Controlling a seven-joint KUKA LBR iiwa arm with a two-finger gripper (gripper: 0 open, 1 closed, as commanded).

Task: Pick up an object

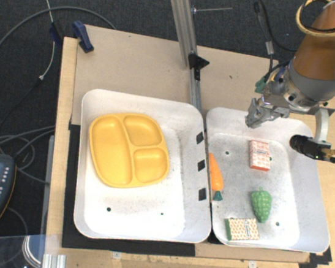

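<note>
gripper (pixel 258 116) over right bin (pixel 307 199) far rim, grip unreadable | bin centre open | 1 carrot (pixel 215 174), 2 boxes (pixel 260 155), 1 green toy (pixel 261 204) | left bin (pixel 143 220): 1 yellow tray (pixel 129 149)

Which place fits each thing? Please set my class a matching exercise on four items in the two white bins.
Things:
1. yellow divided plate
2. toy carrot
3. green toy
4. pink box

Places:
A. right bin, near its middle
B. right bin, nearest the claw
C. left bin
D. right bin, along its left wall

Pairs: 1-C, 2-D, 3-A, 4-B
</note>
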